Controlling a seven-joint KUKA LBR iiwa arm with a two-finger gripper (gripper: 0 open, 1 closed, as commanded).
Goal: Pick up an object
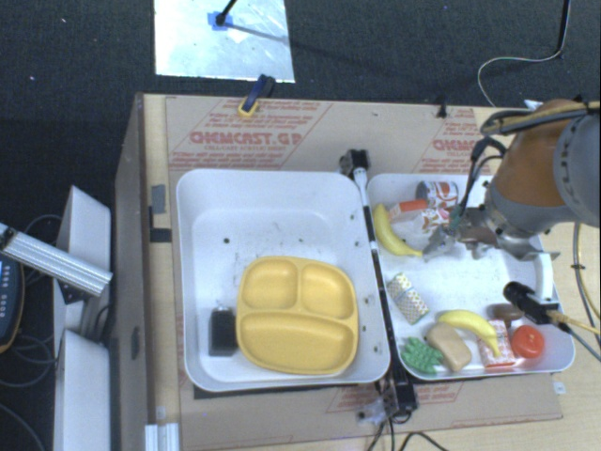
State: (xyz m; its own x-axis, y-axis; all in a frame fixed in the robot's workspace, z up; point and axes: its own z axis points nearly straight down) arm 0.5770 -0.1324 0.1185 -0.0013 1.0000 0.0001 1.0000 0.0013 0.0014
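"Gripper (443,241) down in the right bin (474,285), at its far side. Was it open or closed?"

"Could not be told from the overhead camera; the wrist hid that part. The grey arm (531,172), with its orange band, reached in from the right and ended low over the white floor."

"What lay nearest?"

"One banana (390,233) sat just to the gripper's left, curved along the wall between the two bins. A red-and-white pack (437,205) lay just behind it, near the far wall. Whether the gripper touched either could not be made out, and nothing was seen held."

"And the other candidates for picking?"

"All at the near side of the same bin, well apart from the gripper. A second banana (468,322) lay there, with a tan piece (452,348) beside it and a green toy (421,353) in the near left corner. A red-and-white box (493,343) and a red ball (529,342) lay to the right of those. A speckled block (407,297) lay alone (tilted, close to the dividing wall) between the two bananas."

"The left bin (272,214)?"

"It held a yellow divided plate (299,313) and, just to its left, a small black block (223,332). Both bins stood on printed cardboard (244,125)."
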